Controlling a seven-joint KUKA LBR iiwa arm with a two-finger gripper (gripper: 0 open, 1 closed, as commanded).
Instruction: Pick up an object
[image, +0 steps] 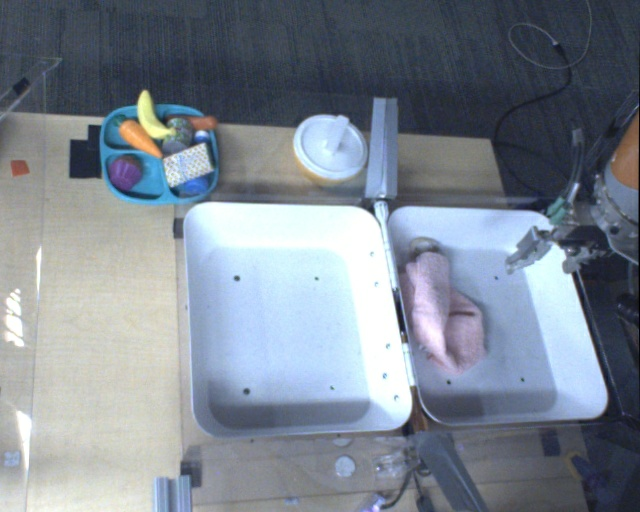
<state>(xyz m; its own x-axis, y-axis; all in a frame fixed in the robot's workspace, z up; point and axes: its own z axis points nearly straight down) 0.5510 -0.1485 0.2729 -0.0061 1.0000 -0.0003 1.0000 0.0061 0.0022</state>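
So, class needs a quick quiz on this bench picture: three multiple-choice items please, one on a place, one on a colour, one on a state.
1. Where does the pink cloth lie?
A. left bin
B. right bin
C. blue tray

2. What colour is the divided tray of toy food?
A. blue
B. red
C. white

3. How is the cloth?
A. crumpled in a heap
B. spread flat
C. draped over the bin's wall

Answers: 1 B, it rests against that bin's left wall. 2 A, its rim is blue. 3 A, it lies bunched and folded.

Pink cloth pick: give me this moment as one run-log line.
gripper: over right bin, upper right part, nothing seen held | pink cloth: crumpled, left side of right bin, apart from gripper | left bin: bare
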